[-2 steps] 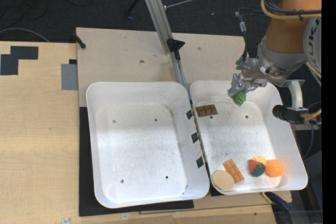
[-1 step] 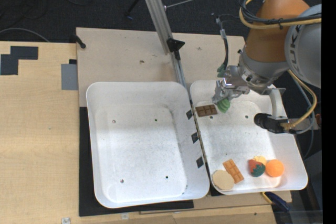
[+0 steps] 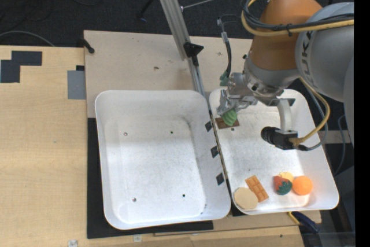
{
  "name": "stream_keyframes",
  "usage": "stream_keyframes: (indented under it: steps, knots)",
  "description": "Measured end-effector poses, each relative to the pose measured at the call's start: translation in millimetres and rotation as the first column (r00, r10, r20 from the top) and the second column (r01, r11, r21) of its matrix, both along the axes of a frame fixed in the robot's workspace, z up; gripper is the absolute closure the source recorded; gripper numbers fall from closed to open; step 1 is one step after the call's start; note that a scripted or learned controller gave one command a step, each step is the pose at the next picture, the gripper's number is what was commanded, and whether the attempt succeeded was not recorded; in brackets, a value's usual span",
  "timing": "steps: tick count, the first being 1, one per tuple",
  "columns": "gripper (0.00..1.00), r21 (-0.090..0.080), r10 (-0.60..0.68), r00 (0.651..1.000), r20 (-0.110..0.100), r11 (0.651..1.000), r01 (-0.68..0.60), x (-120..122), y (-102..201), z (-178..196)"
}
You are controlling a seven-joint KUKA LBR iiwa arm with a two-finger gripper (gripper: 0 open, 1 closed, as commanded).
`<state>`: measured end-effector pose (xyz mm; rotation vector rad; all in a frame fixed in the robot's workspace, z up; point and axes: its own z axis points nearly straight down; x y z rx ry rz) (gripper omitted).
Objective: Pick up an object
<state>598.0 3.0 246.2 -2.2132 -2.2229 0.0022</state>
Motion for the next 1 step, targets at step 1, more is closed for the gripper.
stream_keyframes:
  steps: [1]
  knots:
    - [1.00, 0.000, 0.000, 1.000, 0.001, 1.000, 0.000, -5.5, 48.8, 4.7]
